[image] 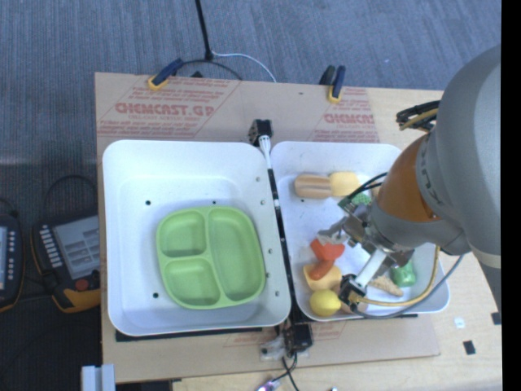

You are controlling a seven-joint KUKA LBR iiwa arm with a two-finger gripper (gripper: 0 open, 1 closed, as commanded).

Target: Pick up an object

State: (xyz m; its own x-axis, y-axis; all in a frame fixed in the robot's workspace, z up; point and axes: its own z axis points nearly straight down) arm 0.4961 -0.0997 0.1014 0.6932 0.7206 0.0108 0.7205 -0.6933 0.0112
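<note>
The claw [340, 230] is hovering low over the white bin [303, 218], how far it is opening I cannot tell, with a red piece [326, 251] lying just beside it on its near side and a tan roll [313, 186] sitting beyond it.

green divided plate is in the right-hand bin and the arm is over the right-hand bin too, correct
No: the camera view shows the green divided plate in the left-hand bin. The arm is over the right-hand bin, as you said.

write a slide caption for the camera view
Gripper over toy food in the right bin; green divided plate in the left bin.
</note>
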